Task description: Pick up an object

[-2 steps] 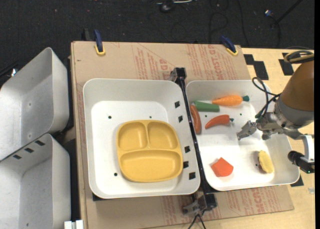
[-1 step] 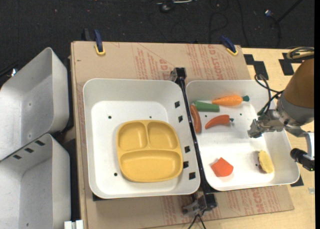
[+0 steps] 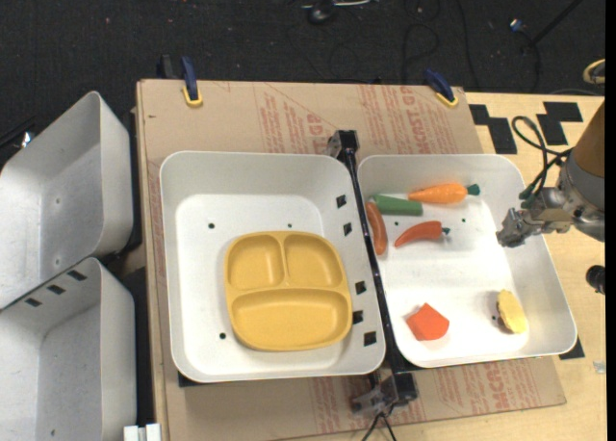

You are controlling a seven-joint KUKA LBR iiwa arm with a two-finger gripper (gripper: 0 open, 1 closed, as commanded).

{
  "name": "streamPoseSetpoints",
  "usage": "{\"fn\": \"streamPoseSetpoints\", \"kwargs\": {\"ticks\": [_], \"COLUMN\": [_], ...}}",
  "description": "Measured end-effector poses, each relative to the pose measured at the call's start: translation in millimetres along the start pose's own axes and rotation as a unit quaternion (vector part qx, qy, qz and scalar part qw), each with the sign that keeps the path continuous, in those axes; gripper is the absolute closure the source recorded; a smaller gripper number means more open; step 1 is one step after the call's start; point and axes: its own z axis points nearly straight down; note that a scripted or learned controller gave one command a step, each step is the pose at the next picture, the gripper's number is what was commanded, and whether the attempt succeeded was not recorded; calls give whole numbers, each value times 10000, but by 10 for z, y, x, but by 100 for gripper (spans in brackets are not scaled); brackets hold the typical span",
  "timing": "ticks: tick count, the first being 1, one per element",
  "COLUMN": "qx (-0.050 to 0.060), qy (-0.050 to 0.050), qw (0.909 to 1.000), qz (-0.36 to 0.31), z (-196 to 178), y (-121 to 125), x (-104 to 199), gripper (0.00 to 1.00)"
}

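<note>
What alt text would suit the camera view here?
The gripper hangs over the right bin's right edge, beside a toy carrot, green piece, red sausage, red pepper, orange wedge and yellow piece. The left bin holds a yellow divided plate.

Grey robot arm with an orange band

The arm [image 3: 589, 171] is grey and round, with an orange band on top. Black cables [image 3: 535, 145] loop beside it. Its gripper [image 3: 513, 229] is grey metal.

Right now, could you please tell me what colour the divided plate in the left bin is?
The divided plastic plate is yellow, seen best in the camera view.
</note>
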Motion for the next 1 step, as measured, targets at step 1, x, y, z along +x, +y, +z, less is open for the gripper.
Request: {"fn": "streamPoseSetpoints", "kwargs": {"ticks": [1], "qx": [-6], "qy": [-3], "qw": [10000], "qz": [0], "z": [-582], "y": [-75], "x": [-9], "gripper": [100]}}
